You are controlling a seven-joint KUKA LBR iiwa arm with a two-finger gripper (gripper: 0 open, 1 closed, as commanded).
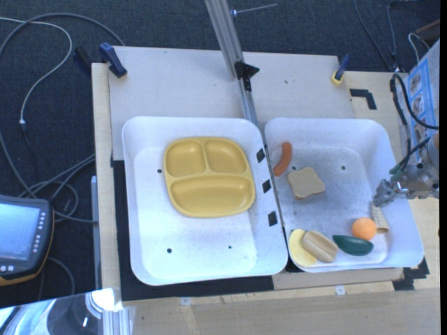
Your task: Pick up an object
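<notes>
The claw (pixel 383 193) sits at the right bin's (pixel 328 128) right edge; I cannot tell its state. Just below lie an orange ball (pixel 363 228), green vegetable (pixel 353 245) and bun (pixel 319 246); a yellow tray (pixel 208 176) fills the left bin (pixel 147 257).

A pale wooden bench top (pixel 181 75) stood on a dark blue-grey carpeted floor (pixel 49 89), with blue clamps at its far left corner (pixel 112 59) and far right corner (pixel 341 68). Thin grey cables (pixel 31 61) looped over the carpet to the left, where a handheld control pendant with a lit screen (pixel 21 232) lay near the frame's lower edge. A slanted aluminium post (pixel 222 19) rose from the middle of the bench's far side, and the light was even and soft, casting only faint shadows.
</notes>
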